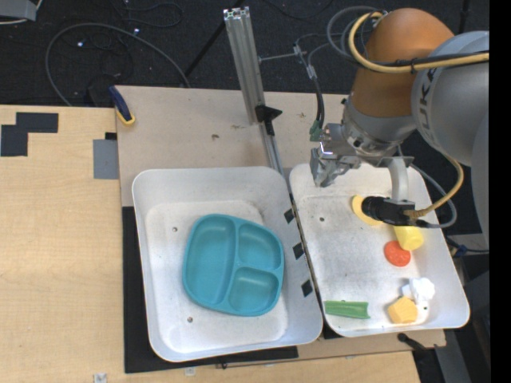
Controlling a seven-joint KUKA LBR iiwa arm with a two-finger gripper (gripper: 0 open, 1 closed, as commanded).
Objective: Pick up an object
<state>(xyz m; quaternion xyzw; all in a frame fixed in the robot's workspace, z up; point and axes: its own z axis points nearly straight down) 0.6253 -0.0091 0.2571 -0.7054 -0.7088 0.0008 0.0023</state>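
Over in the right bin (339, 250), toward its far right, a yellow curved piece (360, 207), partly hidden; just nearer, a yellow block (409, 236) tilted beside a red-orange round piece (397, 253); near right corner, a small white object (421, 287) against an orange-yellow block (403, 310); a flat green piece (346, 309) along the near edge; in the left bin (160, 214), a teal divided plate (234, 264), flat, face up.

You get bare floor down the left and middle of the right bin (335, 250). Its right side is crowded: yellow block (409, 236), red ball (397, 253), white piece (421, 288), orange block (404, 310), and a green strip (346, 309) at the near edge. In the left bin (160, 238), the teal plate (234, 264) takes the centre and leaves only margins free. The metal post (247, 62) stands behind the bins, near your claw (326, 172).
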